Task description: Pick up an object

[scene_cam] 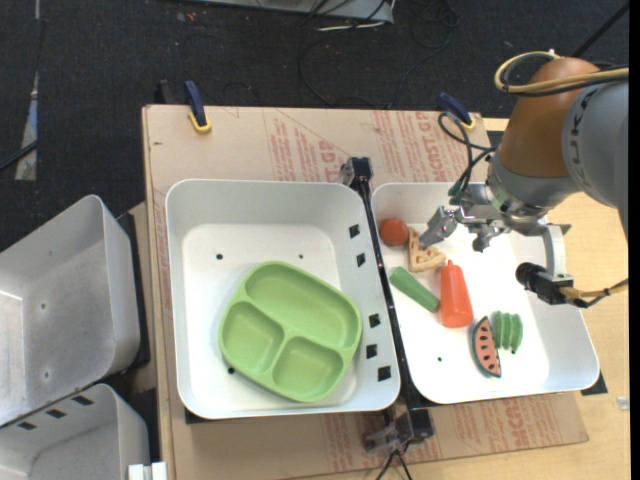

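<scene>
Here the gripper (462, 230) hangs above the right bin (570, 353), near its back edge.

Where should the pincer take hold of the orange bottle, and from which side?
Grip the bottle across its wide middle, coming from straight above. It lies flat and nearly lengthwise, with the green stick close on one side, so the fingers probably need care there.

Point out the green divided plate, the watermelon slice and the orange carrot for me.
Light green three-compartment plastic plate (291, 330), camera view: on the ridge between its compartments.
Toy watermelon slice with red flesh (487, 346), camera view: on the red flesh.
Orange toy carrot (456, 294), camera view: mid-body.
</scene>
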Robot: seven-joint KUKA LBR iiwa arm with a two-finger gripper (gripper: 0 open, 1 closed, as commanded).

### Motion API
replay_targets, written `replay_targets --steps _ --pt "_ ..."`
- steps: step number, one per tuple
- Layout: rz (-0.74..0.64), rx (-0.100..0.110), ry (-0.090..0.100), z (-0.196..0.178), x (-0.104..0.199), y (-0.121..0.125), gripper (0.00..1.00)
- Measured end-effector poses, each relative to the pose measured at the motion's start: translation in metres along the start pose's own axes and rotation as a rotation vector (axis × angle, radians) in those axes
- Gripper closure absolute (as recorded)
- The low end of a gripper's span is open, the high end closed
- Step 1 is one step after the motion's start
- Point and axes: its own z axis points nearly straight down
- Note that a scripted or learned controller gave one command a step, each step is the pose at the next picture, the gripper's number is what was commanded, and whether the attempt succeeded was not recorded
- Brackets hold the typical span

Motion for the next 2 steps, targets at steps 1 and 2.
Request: replay_targets --steps 1,2 --pt "0.000 0.000 0.000 0.063 0.003 -0.006 0.00" --pt "0.000 -0.009 -0.001 0.048 0.003 -0.003 1.00"
